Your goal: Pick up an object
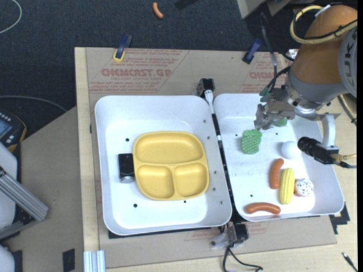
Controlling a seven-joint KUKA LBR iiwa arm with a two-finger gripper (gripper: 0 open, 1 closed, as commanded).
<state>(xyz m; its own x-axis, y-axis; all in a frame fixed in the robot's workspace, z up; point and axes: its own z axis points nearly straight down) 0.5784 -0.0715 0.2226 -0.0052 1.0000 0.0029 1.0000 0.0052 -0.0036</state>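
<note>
The right bin (pixel 238 109) holds a green broccoli piece (pixel 250 141), a white egg (pixel 289 149), an orange sausage (pixel 275 173), a yellow corn cob (pixel 286 186), a small speckled white item (pixel 304 188) and a second sausage (pixel 262 208) near the front. My gripper (pixel 265 121) hangs over the bin's middle, just above and behind the broccoli. Its dark fingers point down toward the broccoli, and nothing shows between them.
In the left bin (pixel 108 115) lie a yellow divided plate (pixel 169 164) and a small black block (pixel 125 165). A black clip (pixel 206 86) sits at the top of the seam between the bins. A black cylinder (pixel 315 149) on the arm overhangs the right bin's right side.
</note>
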